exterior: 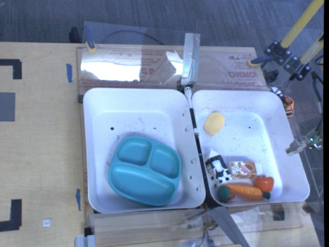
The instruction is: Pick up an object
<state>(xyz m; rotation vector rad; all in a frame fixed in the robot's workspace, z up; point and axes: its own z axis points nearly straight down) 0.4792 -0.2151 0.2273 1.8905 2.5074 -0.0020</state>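
Camera view: a desk (pixel 36 138) bearing two white bins.
The left bin (pixel 97 107) holds a teal divided plate (pixel 145 170). The right bin (pixel 267 112) holds a carrot (pixel 245 191), touching a tomato (pixel 264 182), with a black-and-white toy (pixel 218 170) just beside them and a yellow lump (pixel 214 123) well apart.

Two bins sit side by side on the bench. The left bin (pixel 95 107) holds a divided plate (pixel 145 170) toward its near side. In the right bin (pixel 267 107), a lemon (pixel 214 123) lies toward the far left, well apart from a near-edge cluster: toy cow (pixel 218 170), snack packet (pixel 242 168), carrot (pixel 241 191), tomato (pixel 263 183).
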